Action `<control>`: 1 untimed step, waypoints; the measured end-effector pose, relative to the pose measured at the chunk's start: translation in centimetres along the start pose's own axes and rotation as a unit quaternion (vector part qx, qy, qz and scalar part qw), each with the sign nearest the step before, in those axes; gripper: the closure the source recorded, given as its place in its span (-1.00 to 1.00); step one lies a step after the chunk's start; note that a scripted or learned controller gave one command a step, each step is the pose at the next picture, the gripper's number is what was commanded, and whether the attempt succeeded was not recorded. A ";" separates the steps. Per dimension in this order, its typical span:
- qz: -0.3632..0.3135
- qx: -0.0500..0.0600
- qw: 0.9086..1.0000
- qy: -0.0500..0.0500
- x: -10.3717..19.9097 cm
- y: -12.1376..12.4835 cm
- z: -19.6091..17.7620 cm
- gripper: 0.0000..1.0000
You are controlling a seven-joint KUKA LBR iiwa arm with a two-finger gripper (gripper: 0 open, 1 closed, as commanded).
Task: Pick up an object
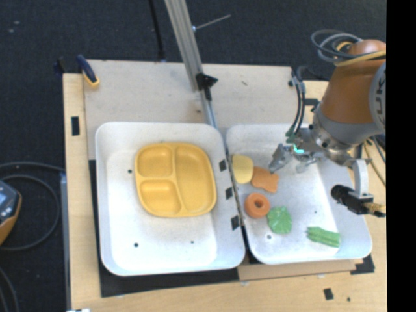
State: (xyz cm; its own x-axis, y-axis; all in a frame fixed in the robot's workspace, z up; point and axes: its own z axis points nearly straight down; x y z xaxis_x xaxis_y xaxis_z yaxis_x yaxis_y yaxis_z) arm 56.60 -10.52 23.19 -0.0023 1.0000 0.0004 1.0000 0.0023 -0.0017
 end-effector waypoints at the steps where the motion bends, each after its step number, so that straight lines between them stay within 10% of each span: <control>1: 0.000 -0.001 1.000 0.000 0.0 0.1 -0.1 -1.00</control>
State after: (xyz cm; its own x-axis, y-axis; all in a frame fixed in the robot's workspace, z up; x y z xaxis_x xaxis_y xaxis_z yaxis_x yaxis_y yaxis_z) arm 56.66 -10.52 23.28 -0.0027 1.0000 0.0002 1.0000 0.0027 0.0005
